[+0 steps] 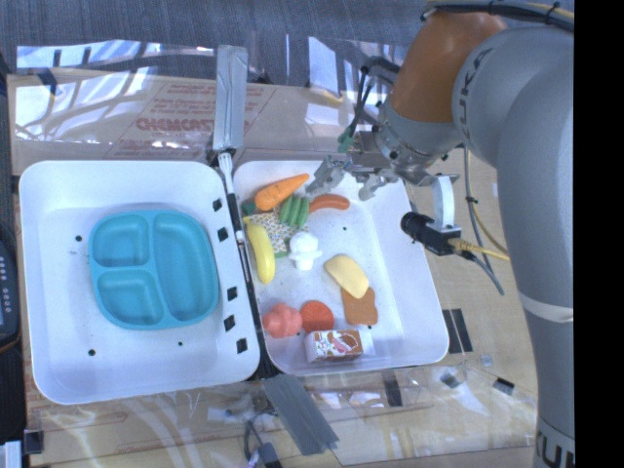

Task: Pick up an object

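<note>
Metal gripper (353,176) open, empty, above sausage (330,203) in rt bin (414,291).

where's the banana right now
In the camera view the banana lies in the right bin, along its left wall, just left of the white toy and below the carrot.

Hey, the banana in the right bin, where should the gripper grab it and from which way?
Probably at the middle of the banana, coming straight down with the fingers closing across its narrow width. It lies flat and lengthwise beside the bin's left wall, so one finger gets little room on that side; the corn crowds its upper end.
</note>
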